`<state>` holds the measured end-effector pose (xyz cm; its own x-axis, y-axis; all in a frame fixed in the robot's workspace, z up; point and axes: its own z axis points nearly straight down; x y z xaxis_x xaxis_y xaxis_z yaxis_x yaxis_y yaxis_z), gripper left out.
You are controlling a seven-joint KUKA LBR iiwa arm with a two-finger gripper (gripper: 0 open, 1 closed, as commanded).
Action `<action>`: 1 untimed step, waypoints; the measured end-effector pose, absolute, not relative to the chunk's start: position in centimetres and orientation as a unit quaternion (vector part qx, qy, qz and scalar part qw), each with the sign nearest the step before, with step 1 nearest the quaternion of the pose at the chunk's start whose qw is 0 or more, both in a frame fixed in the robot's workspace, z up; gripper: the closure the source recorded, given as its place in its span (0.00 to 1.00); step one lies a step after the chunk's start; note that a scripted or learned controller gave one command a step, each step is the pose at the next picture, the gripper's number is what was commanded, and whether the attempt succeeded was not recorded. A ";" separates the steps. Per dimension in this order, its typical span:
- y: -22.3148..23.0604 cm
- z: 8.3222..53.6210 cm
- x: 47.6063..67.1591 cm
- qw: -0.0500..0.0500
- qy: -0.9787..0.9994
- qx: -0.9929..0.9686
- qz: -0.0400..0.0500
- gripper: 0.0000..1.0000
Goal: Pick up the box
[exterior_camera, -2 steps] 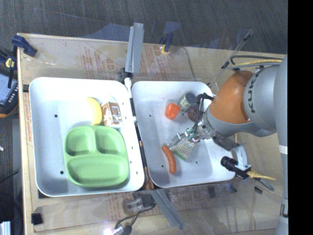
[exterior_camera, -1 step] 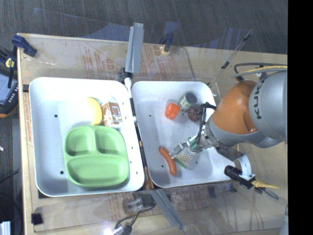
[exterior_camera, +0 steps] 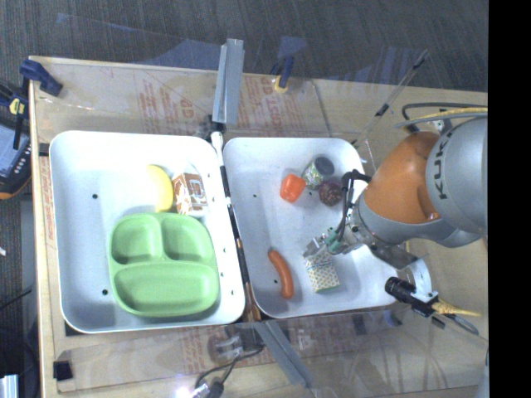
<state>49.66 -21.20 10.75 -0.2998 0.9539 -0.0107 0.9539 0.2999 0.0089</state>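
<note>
Reaching in from the right, the arm [exterior_camera: 415, 193] places its gripper [exterior_camera: 330, 243] low over the right bin [exterior_camera: 249, 222], at the upper edge of the patterned box [exterior_camera: 323, 275]. Whether the gripper is parted or closed cannot be told from this view, and no item is seen between its tips. The box lies flat on the bin floor near the front wall, apparently touching or just below the gripper. A sausage [exterior_camera: 281, 273] lies just to its left, apart from it. Farther back in the same bin sit an orange cup [exterior_camera: 291, 187], a dark round item [exterior_camera: 331, 192] and a small wrapped item [exterior_camera: 316, 171]. The left bin [exterior_camera: 75, 222] contains a green divided tray [exterior_camera: 164, 264], with a yellow object [exterior_camera: 160, 186] and a small brown carton [exterior_camera: 190, 193] behind it.
</note>
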 end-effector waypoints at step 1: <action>-21.2 10.7 49.7 0.007 0.806 0.591 0.000 0.00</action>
